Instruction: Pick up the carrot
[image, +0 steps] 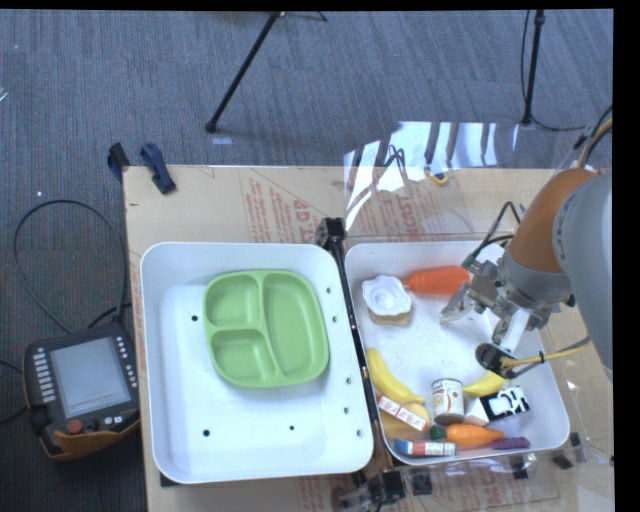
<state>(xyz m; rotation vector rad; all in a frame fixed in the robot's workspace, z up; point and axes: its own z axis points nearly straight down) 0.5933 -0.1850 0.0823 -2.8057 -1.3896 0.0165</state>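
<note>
A: Where is the carrot (437, 281) found?

B: It is seen lying flat in the right bin (556, 402), toward the far wall, with its thick end pointed at the arm. A white, flower-shaped item on a tan base (387, 298) is set just beside its narrow end.

A: And the gripper (478, 308)?

B: It is placed just to the right of the carrot, slightly nearer the camera, above the bin floor. Its fingers are seen spread apart, and nothing is held between them. The carrot is not touched, as far as can be judged.

A: What else is noted in that bin?

B: A banana (389, 378) is laid near the divider; a small jar (447, 396) and a second, smaller carrot-like orange piece (474, 435) are gathered at the near edge, with a marker (427, 449) against the wall. A black-and-white item (505, 404) is partly covered by a yellow piece (its shape cannot be made out clearly).

A: And the left bin (170, 300)?

B: A green divided plate (267, 326) is held in it. The arm is cut off at the right, so the wrist is hidden in part.
</note>
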